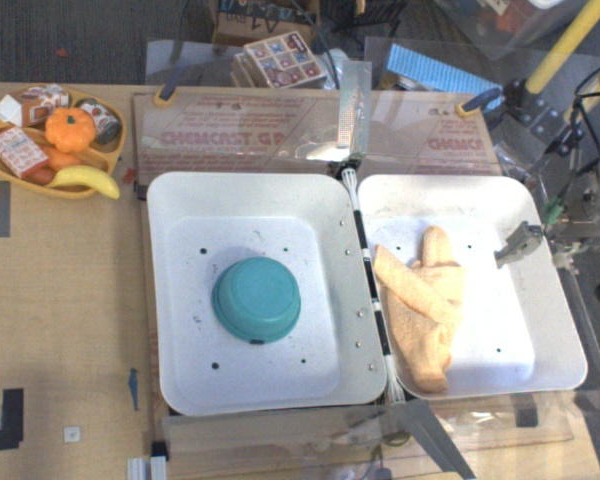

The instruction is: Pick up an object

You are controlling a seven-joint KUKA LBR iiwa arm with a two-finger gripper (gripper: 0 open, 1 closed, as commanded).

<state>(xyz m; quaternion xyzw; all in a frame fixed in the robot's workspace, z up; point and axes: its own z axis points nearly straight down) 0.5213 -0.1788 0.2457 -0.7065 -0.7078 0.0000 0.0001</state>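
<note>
Cloth (427, 313) lies crumpled in the right bin (500, 368); fingers (520, 242) too blurred to tell their spread.

Some things here are hard to see or cut off.

The grey tool (520, 243) at the right bin's edge is small and blurry, so I cannot tell how its tips stand, and the arm behind it runs off the right side. The long yellow pole (577, 30) is cut off at the top corner. The crumpled tan cloth (427, 303) hangs over the low wall of the right white bin (500, 363), hiding part of it. The small printed snack packs (20, 148) in the yellow bowl are too tiny to read. The black mark (8, 420) on the table is cut by the left edge.
</note>
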